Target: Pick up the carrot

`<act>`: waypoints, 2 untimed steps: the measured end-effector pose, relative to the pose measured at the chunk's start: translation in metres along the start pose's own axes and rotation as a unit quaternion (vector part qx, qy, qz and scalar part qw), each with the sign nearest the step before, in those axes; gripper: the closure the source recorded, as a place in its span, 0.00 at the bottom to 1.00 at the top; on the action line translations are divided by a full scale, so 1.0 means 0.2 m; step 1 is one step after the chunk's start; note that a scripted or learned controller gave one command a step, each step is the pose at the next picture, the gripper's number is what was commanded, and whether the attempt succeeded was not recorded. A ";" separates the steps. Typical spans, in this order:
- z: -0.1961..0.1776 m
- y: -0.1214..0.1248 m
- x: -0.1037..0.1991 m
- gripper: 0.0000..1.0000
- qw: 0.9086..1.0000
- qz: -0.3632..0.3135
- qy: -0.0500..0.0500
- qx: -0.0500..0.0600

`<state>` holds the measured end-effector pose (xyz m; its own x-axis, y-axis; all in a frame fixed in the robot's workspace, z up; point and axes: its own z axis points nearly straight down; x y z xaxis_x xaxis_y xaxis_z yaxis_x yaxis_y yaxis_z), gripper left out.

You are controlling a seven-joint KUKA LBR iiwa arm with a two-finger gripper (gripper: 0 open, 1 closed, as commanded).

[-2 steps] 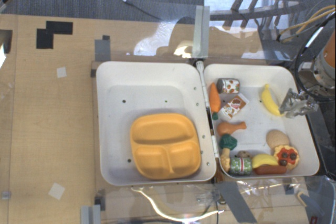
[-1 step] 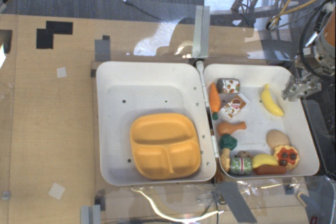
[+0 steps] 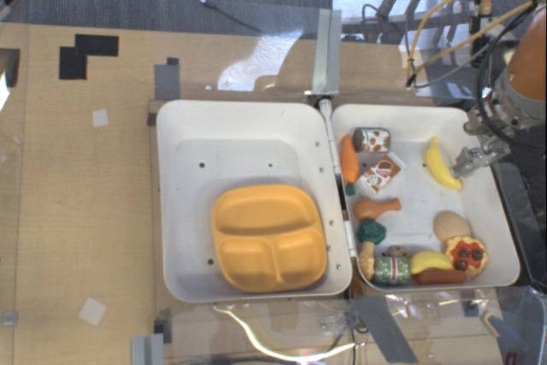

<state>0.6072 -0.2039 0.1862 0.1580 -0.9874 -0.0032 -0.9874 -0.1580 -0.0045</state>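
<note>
The carrot point(image 3: 349, 159) is orange with a small green end. It lies lengthwise against the left wall of the right bin point(image 3: 504, 222), beside a small tin can point(image 3: 371, 139) and a little carton point(image 3: 380, 175). My gripper point(image 3: 477, 158) hangs at the right bin's right side, just right of a yellow banana point(image 3: 442, 164). It is well apart from the carrot, about a bin's width to the right, and nothing shows in its grasp.
The right bin also holds a drumstick point(image 3: 378, 207), a green broccoli piece point(image 3: 371, 231), a green can point(image 3: 393, 267), a bread roll point(image 3: 451, 225), a pizza slice point(image 3: 467, 253) and a sausage point(image 3: 441, 276). An orange divided tray point(image 3: 269, 237) lies in the left bin point(image 3: 184, 184).
</note>
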 end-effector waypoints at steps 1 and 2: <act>0.48 0.33 -0.30 1.00 0.997 -0.082 0.003 0.001; 0.16 0.42 -0.26 1.00 0.964 -0.265 0.003 0.001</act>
<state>0.5160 -0.1660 0.1540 0.6400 -0.7684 0.0054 -0.7684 -0.6400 -0.0070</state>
